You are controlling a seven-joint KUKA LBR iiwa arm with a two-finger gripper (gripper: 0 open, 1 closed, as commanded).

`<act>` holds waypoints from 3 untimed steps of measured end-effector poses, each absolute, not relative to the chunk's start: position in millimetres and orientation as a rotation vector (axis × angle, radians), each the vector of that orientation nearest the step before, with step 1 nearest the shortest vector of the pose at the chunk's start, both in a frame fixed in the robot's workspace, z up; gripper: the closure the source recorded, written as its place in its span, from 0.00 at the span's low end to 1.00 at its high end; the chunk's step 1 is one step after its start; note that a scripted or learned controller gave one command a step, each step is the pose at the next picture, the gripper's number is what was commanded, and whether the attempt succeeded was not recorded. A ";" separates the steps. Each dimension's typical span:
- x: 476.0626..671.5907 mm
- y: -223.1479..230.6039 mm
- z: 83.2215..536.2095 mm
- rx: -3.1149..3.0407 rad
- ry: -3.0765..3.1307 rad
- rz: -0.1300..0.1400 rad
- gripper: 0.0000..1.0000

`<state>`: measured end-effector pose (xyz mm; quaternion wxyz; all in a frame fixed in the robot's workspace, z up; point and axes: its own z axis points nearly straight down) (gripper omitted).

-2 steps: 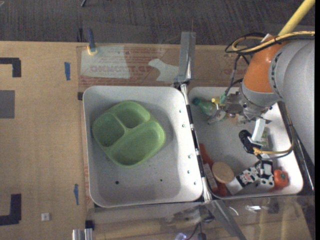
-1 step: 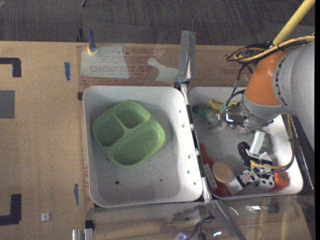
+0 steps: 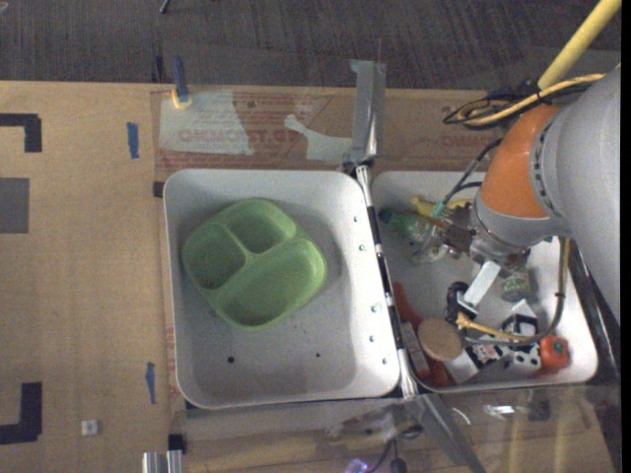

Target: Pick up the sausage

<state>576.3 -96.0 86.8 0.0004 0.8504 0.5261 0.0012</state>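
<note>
the gripper (image 3: 471,299) hangs over the cluttered right bin (image 3: 582,363); can't tell its state or if it holds anything. the sausage (image 3: 407,335), i think, is the reddish-brown strip along that bin's left wall, beside the round wooden piece (image 3: 440,340), so a grab could catch the wall or the clutter instead. the green plate (image 3: 254,261) in the left bin (image 3: 197,363) is well clear.

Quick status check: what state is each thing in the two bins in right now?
Green divided plate: upright in the left bin, compartments bare.
Sausage: lying along the right bin's left wall, untouched.
Gripper: low over the right bin's clutter, nothing visibly held.
Tomato: resting in the right bin's near corner.
</note>
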 end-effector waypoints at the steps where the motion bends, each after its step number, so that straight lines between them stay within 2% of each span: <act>1: 622.9 -104.3 85.7 2.849 1.322 0.000 0.00; 2: 651.5 -96.4 84.0 2.821 1.457 -0.071 0.00; 3: 658.6 -92.1 96.3 2.803 1.454 -0.031 1.00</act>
